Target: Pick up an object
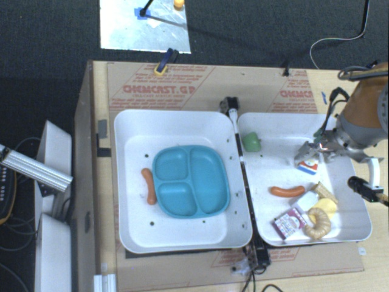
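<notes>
- Gripper (309,157) sits low in the right bin (267,129), touching a small white-and-red packet (308,166); whether it grips cannot be told.
- Nearby: hot dog (287,191), croissant (318,222).
- Risk: the flat packet may slip out on lifting.

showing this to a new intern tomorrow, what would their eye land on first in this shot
Most likely the blue divided plate in the middle of the left bin, with a sausage lying just off its left edge. Next, the grey and orange arm reaching in from the right, its gripper low over the right bin. That bin's near corner holds a cluster: another sausage, a croissant and a small pink packet.
</notes>
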{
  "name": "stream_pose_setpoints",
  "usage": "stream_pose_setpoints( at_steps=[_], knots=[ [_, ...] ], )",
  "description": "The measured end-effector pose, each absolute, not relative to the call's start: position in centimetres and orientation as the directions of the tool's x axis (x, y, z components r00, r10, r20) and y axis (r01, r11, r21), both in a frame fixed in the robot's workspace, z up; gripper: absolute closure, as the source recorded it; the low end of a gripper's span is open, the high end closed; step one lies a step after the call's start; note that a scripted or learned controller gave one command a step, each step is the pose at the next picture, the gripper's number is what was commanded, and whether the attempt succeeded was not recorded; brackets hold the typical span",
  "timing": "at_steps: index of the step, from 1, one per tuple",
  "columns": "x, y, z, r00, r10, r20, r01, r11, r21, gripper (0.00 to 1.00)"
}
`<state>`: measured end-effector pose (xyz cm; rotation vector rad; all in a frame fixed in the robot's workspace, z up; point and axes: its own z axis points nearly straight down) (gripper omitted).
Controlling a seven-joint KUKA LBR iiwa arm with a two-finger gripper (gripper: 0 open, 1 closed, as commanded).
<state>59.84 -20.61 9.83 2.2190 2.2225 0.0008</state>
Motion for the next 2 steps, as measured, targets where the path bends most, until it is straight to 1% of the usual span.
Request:
stream_pose_setpoints(
  at_steps=[1, 2],
  knots=[
    [59.5, -20.7, 14.0, -0.001, 1.0, -0.002, 1.0, 0.001, 0.004, 0.0],
    [59.1, -20.6, 9.0, -0.001, 1.0, 0.0, 1.0, 0.001, 0.0, 0.0]
  ],
)
